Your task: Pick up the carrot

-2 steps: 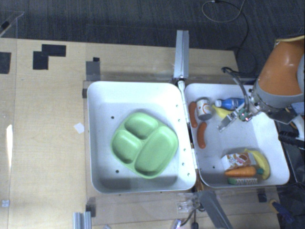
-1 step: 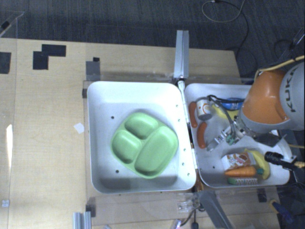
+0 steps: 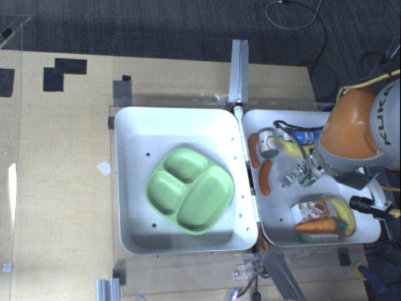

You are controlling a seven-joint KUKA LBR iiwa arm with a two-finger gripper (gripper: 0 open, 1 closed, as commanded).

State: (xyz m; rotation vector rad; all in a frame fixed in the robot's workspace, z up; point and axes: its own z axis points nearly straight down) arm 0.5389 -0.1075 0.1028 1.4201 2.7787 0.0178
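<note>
The carrot (image 3: 318,226) lies flat in the right bin (image 3: 276,227), near that bin's front wall, its length running left to right. Just behind it sits a small printed packet (image 3: 309,209), and a banana (image 3: 343,214) curves around the carrot's right end, close enough that the two appear to touch.

There are two white bins side by side. The left bin (image 3: 135,168) holds one thing: a green divided plate (image 3: 190,189) with three compartments, set a little right of the bin's middle.

The right bin holds the clutter. Along its left wall lie two reddish sausages, one (image 3: 253,150) behind the other (image 3: 265,177), both pointing front to back. Beside the rear sausage stands a small tin can (image 3: 268,142), and next to that a yellow item (image 3: 289,147) whose kind cannot be made out. A blue object (image 3: 308,136) lies farther back, partly under the arm. So the count is one carrot, one banana, one packet, two sausages, one can, one yellow piece and one blue piece.

The arm (image 3: 353,130) comes in from the right with its orange band over the bin's rear right part. The gripper (image 3: 299,175) hangs over the middle of the right bin, well behind the carrot and apart from it. Its tip is small and blurred, so how far the jaws stand apart cannot be told, and nothing can be seen held in them.
</note>
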